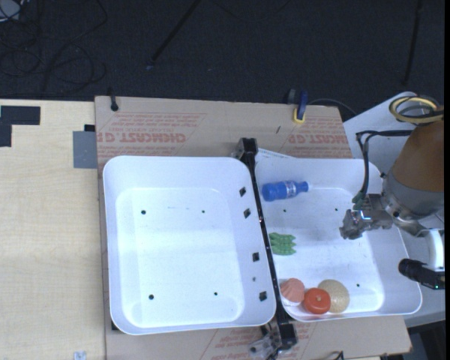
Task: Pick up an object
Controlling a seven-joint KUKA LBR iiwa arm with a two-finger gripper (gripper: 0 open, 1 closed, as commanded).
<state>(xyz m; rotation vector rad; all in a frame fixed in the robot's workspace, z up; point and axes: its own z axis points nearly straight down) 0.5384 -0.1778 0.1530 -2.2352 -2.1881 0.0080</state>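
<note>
Right bin [375, 291]: bottle [284, 190] at back, probably pea pod [282, 244] mid-left.

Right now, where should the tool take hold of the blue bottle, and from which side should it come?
Probably at the middle of the bottle, coming straight down from above. It lies on its side near the far wall of the right bin, cap toward the right, so the fingers should close across its narrow width. Nothing lies close around it.

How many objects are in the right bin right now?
5. The blue bottle lies near the far-left corner, a green item by the left wall, and a pink piece, red piece and tan piece cluster at the near edge. The gripper may hide more.
</note>
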